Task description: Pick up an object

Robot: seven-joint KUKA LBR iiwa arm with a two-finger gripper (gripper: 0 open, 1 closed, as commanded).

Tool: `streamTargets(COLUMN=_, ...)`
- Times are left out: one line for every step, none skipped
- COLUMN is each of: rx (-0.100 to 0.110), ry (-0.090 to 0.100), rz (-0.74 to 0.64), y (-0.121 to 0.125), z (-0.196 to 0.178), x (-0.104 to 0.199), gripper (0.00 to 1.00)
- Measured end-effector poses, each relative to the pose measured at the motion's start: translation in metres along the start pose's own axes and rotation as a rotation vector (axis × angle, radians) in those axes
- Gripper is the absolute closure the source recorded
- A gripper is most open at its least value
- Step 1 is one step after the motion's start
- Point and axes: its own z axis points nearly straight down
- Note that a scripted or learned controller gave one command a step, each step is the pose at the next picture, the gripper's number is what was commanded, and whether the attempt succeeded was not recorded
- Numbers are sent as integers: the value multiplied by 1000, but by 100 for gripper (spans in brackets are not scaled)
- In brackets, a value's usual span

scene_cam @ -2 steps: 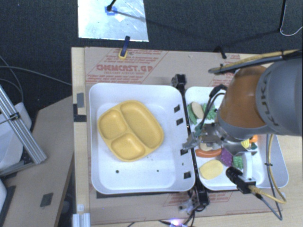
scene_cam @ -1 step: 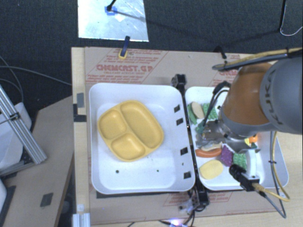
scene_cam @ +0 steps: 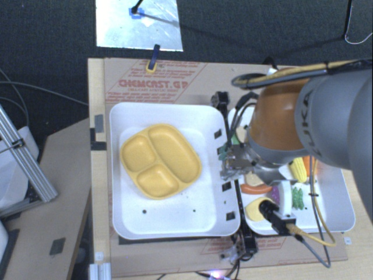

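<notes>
Toy food pieces lie in the right bin (scene_cam: 344,214) at the lower right of the frame: a corn cob (scene_cam: 299,169), an orange slice (scene_cam: 254,188), a purple piece (scene_cam: 276,195), a green piece (scene_cam: 298,198) and a pale yellow round (scene_cam: 254,210). The arm (scene_cam: 315,121) covers most of that bin, and its wrist hangs over the bin's left edge. Whether the gripper (scene_cam: 236,163) is wide or narrow cannot be told. At frame centre the left bin (scene_cam: 134,220) holds a yellow three-compartment plate (scene_cam: 160,160). Both bins sit on cardboard (scene_cam: 157,83) on the desk.
</notes>
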Motion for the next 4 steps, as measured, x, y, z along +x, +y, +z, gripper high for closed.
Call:
streamTargets(rx=-9, ry=-3, rz=9, y=1, z=-87, x=-35, gripper=100)
streamTargets(rx=2, ry=-3, rz=6, y=0, z=-63, x=-24, gripper=100)
streamTargets(rx=-15, ry=2, rz=1, y=2, z=-197, x=18, gripper=100)
streamTargets(rx=-3, ry=-2, rz=1, y=1, z=-201, x=15, gripper=100)
